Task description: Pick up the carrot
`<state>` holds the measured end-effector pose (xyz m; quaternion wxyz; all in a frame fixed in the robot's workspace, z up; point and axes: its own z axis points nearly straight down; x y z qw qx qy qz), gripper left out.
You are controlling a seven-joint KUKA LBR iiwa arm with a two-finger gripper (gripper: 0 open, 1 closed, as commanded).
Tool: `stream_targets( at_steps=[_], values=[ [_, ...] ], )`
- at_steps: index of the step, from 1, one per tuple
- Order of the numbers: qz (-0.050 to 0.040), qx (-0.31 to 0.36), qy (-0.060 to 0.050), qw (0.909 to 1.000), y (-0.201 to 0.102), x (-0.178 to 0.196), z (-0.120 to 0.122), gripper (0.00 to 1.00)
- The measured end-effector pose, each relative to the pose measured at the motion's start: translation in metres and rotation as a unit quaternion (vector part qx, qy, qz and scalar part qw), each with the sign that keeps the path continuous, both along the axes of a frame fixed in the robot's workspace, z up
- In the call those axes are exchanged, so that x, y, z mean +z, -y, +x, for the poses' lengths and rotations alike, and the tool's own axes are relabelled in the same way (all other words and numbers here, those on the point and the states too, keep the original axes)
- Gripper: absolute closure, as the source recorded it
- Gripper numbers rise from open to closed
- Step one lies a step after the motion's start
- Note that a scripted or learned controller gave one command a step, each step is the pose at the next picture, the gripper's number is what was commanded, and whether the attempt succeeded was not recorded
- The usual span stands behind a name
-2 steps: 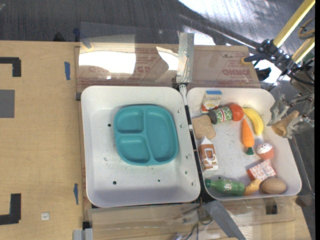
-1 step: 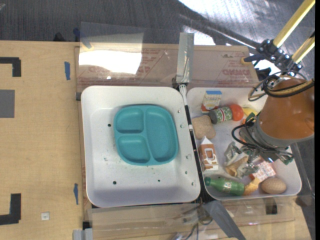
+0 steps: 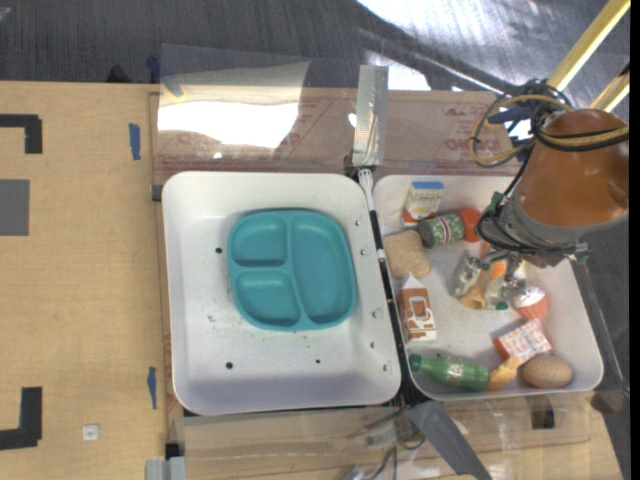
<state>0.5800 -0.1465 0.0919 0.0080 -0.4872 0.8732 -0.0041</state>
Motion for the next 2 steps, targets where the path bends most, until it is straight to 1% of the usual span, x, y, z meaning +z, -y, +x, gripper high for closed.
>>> stream_targets(
  at_steps=[1,2],
  values=[
    [0.0026,-0.136,-0.002,0.9907,-0.023,0.096,0.028,1.0],
    [-0.0009,0.119,-0.004,0.9929,-0.027,0.008,0.0,1.0]
  ],
)
